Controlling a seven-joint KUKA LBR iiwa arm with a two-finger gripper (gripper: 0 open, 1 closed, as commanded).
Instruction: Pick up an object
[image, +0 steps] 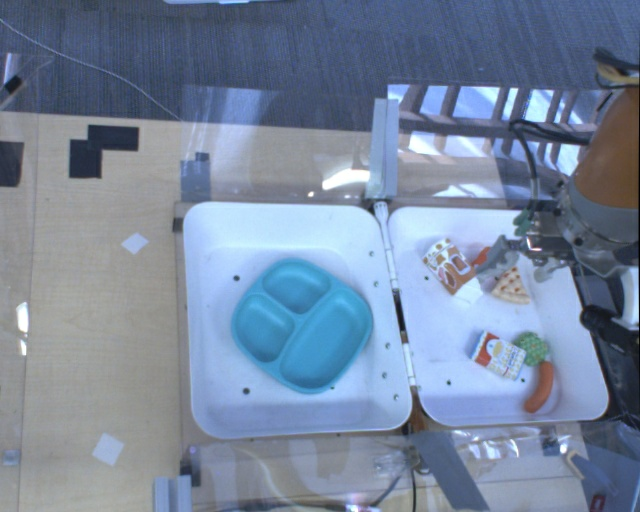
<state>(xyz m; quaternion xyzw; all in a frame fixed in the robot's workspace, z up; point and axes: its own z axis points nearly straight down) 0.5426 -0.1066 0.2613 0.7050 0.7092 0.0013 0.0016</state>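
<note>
- Orange triangular pizza-slice toy (513, 287) lies in far part of right shallow white bin (440, 385), touching grey fingers (497, 262) of gripper (503, 268).
- Can't tell if fingers are spread or pinching.
- Risk: red-and-white patterned toy packet (448, 264) sits just left, so fingers may nudge or snag it instead.
- Flat slice may slip out.
- Blue divided plastic plate (303, 324) in left bin, well apart.

The left shallow white bin (215, 400) holds a blue three-compartment plastic plate (302, 324), lying flat near the bin's middle, turned so one corner points toward six o'clock. The pale wooden bench (80, 330) carries black blocky markings (102, 147) at ten o'clock and small pale squares, perhaps tape (134, 242).
</note>
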